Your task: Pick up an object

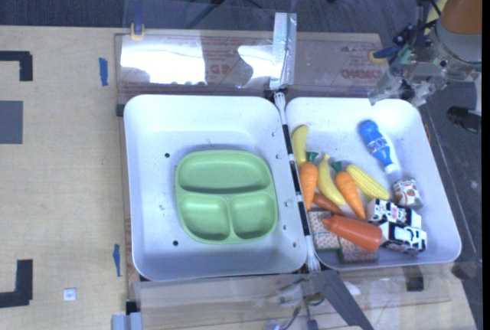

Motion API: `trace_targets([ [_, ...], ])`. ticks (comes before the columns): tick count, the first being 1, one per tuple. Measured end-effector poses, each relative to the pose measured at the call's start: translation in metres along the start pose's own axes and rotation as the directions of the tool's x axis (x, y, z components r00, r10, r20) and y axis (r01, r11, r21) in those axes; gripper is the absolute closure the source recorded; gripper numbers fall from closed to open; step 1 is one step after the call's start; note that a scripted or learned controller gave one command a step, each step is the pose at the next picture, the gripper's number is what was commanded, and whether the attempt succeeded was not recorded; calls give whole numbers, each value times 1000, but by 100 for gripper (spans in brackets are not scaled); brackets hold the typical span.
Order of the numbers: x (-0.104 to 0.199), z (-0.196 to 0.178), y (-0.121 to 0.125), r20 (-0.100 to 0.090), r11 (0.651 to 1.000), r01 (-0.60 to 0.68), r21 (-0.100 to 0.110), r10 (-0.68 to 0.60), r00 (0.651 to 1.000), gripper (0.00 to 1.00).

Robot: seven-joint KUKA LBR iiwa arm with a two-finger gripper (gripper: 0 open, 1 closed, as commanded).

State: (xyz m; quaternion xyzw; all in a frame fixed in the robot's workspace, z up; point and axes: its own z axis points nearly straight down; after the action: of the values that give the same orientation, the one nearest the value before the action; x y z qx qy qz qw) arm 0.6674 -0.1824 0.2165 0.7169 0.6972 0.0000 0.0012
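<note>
Objects for picking all lie in the right bin (436, 168), heaped toward its near and left parts: a blue bottle (377, 143) lying alone toward the far side, a yellow banana (299, 142) against the left wall, two orange carrots (308, 181) and (351, 193), a corn cob (368, 181), an orange-red bottle (352, 230) near the front, a black-and-white cow-patterned carton (398, 225) at the near right, and a small can (406, 192) just beside it. The gripper (409, 87) hangs above the far right corner of this bin, well apart from every item; whether its parts are apart or together I cannot tell, as they are small and blurred against the cables. Nothing is held.

I judge the task to be at its approach step: no object chosen by contact yet. The next move calls for travelling left and nearer over the bin, then descending on one thing. The blue bottle looks the easiest target, since it lies free with bare white floor around it. The carrots, corn and banana touch or overlap, so a grasp there risks catching two things or slipping off.

The left bin (145, 129) holds a green divided tray (226, 194), well away from the arm. A clear plastic sheet (199, 57) stands on the tabletop (53, 168) behind the bins.
</note>
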Motion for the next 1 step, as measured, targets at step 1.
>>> trace_targets([
  [1, 2, -106, 0, 0, 997, -73, -1, 73, 997, 0],
])
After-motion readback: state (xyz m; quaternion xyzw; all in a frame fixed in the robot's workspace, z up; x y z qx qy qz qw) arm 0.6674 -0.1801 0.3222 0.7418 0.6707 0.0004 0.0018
